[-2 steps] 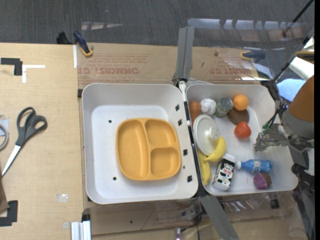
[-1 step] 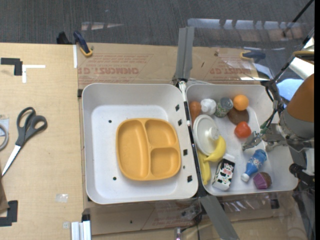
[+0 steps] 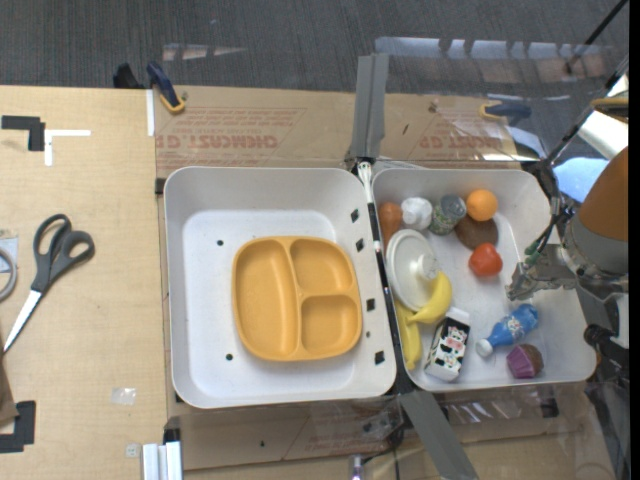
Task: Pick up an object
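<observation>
The right bin (image 3: 560, 373) holds several small items. At the back lie an orange ball (image 3: 482, 204), a brown lump (image 3: 476, 232), a grey-green piece (image 3: 451, 211) and a white ball (image 3: 416, 212). A red tomato (image 3: 485, 259) sits mid-bin. On the left, a banana (image 3: 432, 300) rests against a white bowl (image 3: 408, 264). Toward the front are a cow-print carton (image 3: 448, 346), a blue bottle (image 3: 510, 329) and a purple item (image 3: 524, 360). My gripper (image 3: 522, 282) hangs at the bin's right side, right of the tomato and just above the blue bottle, with nothing visibly held.
The left bin (image 3: 190, 268) holds a yellow divided plate (image 3: 298, 296). Scissors (image 3: 50, 258) lie on the wooden bench at far left. A blue clamp (image 3: 165, 86) sits on the cardboard behind the bins. Grey rails run between and behind the bins.
</observation>
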Robot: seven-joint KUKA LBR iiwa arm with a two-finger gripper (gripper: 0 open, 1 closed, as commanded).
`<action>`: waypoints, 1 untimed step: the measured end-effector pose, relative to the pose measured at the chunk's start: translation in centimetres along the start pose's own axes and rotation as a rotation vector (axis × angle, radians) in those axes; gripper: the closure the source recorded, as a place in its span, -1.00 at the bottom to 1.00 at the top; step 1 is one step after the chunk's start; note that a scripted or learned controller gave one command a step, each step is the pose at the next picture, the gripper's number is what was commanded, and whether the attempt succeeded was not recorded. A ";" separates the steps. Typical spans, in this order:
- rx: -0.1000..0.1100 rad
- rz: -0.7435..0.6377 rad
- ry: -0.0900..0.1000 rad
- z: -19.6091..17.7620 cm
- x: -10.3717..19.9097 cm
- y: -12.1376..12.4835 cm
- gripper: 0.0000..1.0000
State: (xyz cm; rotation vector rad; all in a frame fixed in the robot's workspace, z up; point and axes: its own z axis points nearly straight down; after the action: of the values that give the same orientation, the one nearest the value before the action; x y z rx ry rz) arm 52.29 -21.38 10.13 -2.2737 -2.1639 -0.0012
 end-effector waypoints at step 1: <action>0.000 -0.002 0.003 0.0 0.2 0.0 -1.00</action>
State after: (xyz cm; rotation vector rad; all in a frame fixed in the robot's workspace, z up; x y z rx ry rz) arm 52.34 -21.14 10.08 -2.2693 -2.1650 -0.0044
